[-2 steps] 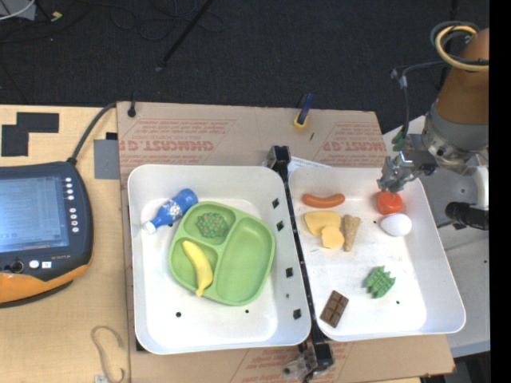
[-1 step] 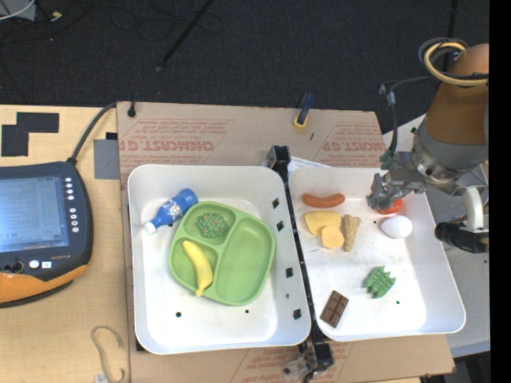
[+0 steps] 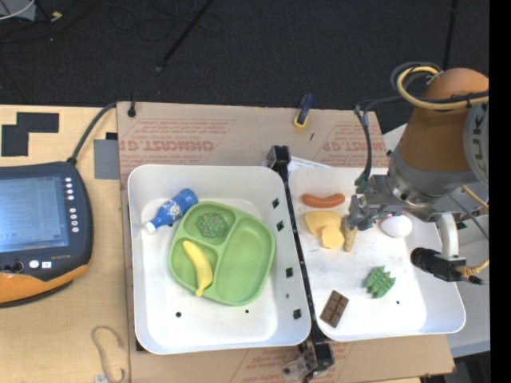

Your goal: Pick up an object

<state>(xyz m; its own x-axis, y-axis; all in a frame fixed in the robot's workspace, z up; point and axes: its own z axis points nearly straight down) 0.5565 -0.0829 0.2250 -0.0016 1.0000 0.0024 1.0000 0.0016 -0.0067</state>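
A brown chocolate bar (image 3: 334, 308) lies at the near edge of the right bin (image 3: 447, 313), a green toy (image 3: 380, 282) beside it. The hand (image 3: 351, 228) hangs low over the yellow cheese wedge (image 3: 322, 228); whether it is wide or narrow I cannot tell. Nothing looks lifted, so the pick seems yet to be done. The hot dog (image 3: 322, 200) and the bin divider crowd the left, while open floor lies toward the egg (image 3: 395, 227).

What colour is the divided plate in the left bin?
Green; the divided plate shows best in the camera view.

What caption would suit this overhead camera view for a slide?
Gripper over the right bin beside a yellow toy; green plate with banana left.
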